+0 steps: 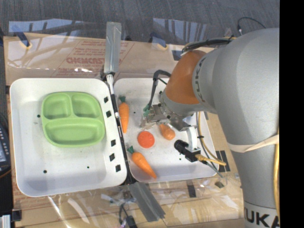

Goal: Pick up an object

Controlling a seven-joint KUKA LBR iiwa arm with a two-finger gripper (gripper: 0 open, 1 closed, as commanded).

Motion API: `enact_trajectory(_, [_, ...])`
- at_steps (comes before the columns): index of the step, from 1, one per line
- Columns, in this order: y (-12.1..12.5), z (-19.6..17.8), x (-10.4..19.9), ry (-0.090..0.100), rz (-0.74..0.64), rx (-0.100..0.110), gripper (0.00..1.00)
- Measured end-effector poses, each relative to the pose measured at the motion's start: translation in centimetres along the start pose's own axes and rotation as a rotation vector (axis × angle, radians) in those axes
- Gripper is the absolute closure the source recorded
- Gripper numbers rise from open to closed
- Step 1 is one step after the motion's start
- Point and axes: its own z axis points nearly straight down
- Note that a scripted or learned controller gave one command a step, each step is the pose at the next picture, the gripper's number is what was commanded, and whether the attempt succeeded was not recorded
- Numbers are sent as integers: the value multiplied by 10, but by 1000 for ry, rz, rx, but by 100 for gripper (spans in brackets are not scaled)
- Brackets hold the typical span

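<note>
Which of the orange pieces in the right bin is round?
The tomato-like ball mid-bin. The two carrots are long and tapered; the piece under the tool is oblong.

Bright even light, soft shadows, slightly grainy

A divided plate [72, 118] lies in the left bin [28, 175]; two carrots [123, 116] [142, 163] and a ball [146, 139] lie in the right bin [137, 87] under me.

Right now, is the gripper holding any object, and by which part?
It cannot be told. The gripper is low in the right bin, beside a small orange piece; no object shows between its fingers.
</note>
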Motion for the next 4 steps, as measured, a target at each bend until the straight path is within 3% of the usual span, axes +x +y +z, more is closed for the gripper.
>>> enact_trajectory(1, [0, 0, 0, 0, 0, 0, 0])
enact_trajectory(2, [-71, 10, 5, 0, 26, 0, 0])
enact_trajectory(3, [-23, 9, -10, -1, 138, -1, 0])
enact_trajectory(4, [-23, 1, -9, 0, 134, 2, 100])
